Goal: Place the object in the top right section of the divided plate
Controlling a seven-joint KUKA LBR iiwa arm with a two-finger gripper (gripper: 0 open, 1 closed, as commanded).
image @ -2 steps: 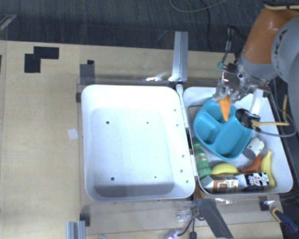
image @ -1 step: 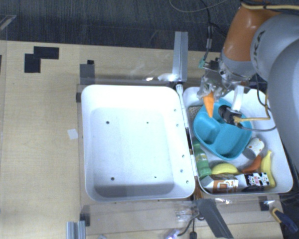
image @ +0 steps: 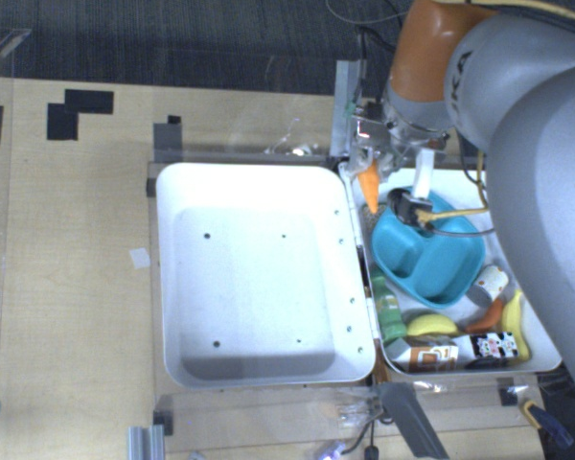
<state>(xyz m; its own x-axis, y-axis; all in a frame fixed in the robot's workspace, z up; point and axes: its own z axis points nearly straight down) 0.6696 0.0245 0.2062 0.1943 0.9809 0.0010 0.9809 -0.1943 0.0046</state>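
You have open room across the left bin [image: 254, 276]. The right bin [image: 546, 357] is crowded: blue plate [image: 431, 257], banana [image: 431, 326], carrot [image: 368, 188].

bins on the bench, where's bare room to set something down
The left bin has a bare floor, wall to wall. The right bin is crowded: blue divided plate, banana, green bottle and packets fill it, with the end effector over its far left corner.
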